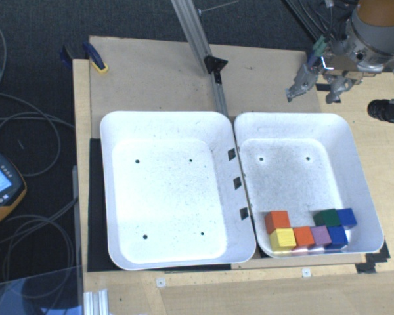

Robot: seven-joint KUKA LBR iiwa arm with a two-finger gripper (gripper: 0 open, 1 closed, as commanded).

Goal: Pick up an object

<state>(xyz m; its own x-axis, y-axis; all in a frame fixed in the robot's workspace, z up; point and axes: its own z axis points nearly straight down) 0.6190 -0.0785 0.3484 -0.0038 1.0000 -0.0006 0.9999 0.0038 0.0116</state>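
Several small coloured blocks lie clustered in the near corner of the right bin [354,149]: an orange block [276,220], a yellow block [282,239], a second orange block [304,236], a purple block [320,235], a green block [327,218] and two blue blocks [346,216]. My gripper [313,91] hangs high above the bench beyond the right bin's far rim, well away from the blocks. Its two fingers are spread apart and nothing is between them.
The left bin [108,176] sits beside the right one, with black clips [236,182] along the shared edge. A slanted metal pole [194,28] rises behind the bins. Cables lie on the floor to the left, and a blue and yellow clamp [95,56] grips the bench's far left corner.
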